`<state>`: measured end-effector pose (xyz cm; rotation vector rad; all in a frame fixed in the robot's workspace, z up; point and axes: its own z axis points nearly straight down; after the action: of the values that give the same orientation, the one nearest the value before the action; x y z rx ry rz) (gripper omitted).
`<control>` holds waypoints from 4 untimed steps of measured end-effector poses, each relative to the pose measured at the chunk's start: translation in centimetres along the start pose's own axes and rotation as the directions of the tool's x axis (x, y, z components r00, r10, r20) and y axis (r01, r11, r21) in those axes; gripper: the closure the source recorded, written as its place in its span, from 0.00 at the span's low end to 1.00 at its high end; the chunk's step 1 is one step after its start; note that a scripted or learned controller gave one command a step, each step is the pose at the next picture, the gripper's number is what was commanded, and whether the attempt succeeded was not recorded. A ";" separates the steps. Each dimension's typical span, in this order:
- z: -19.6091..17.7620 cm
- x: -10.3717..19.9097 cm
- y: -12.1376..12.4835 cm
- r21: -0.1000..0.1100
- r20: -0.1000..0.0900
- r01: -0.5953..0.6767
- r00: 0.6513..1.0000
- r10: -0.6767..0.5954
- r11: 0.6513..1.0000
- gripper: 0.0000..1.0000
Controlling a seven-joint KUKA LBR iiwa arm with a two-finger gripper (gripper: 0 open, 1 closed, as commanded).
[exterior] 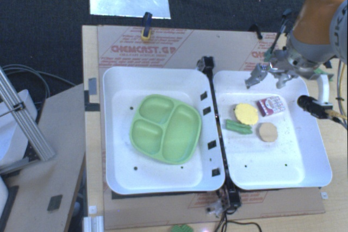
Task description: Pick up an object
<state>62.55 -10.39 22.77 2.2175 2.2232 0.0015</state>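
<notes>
Gripper (pixel 270 75) fingers spread, empty, over right bin's (pixel 312 171) far edge | yellow disc (pixel 246 113) waits at its seven o'clock | descend straight, straddle disc, avoid red packet (pixel 271 105).

End effector (pixel 268 76), seemingly open, above right bin (pixel 312 171).

The arm (pixel 321 13) runs off the right edge, so most of it is cut away. Print on the red packet (pixel 271 105) is too small to read.
</notes>
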 end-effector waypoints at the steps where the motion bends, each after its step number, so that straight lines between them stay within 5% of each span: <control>1: 11.8 -7.0 -4.2 0.011 0.000 -0.009 1.000 0.009 1.000 0.00; 2: 14.5 -6.7 -7.2 0.005 -0.001 -0.003 1.000 0.003 1.000 0.00; 3: 13.2 -6.7 -6.9 -0.003 0.001 -0.001 1.000 0.001 1.000 1.00; 4: 14.4 0.1 -5.5 0.001 -0.003 0.007 1.000 -0.007 1.000 1.00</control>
<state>57.06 -10.34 8.39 2.2118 2.2331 0.0045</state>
